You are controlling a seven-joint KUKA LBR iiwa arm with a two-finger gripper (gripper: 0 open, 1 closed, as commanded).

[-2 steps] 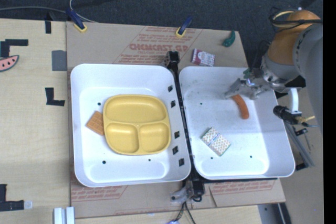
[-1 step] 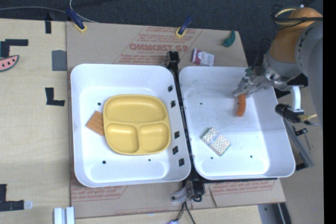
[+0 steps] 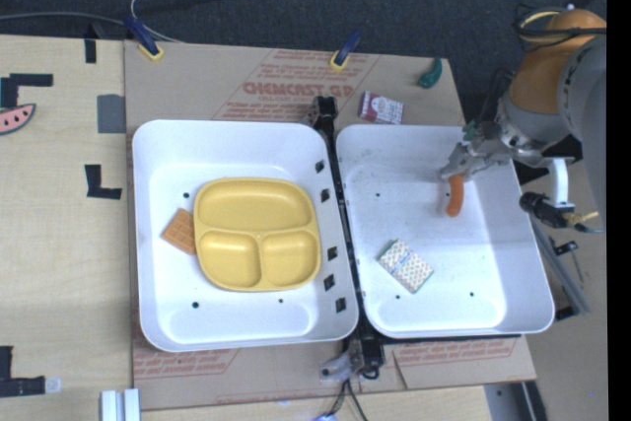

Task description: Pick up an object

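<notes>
Two bins (image 3: 158, 212): one yellow tray (image 3: 258, 234), one orange carrot (image 3: 455, 195), one packet (image 3: 405, 265).

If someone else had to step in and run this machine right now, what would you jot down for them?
Pincer: hangs over the upper part of the right white bin, directly above the small orange carrot-shaped object. I cannot tell whether it grips the object.
Right bin also holds a small checkered packet near its lower left.
Left white bin holds a yellow divided plastic tray, with a tan cracker-like square at its left edge.
Done: arm brought over the orange object.
Left: confirm a grasp and lift an object clear of the bin.
</notes>
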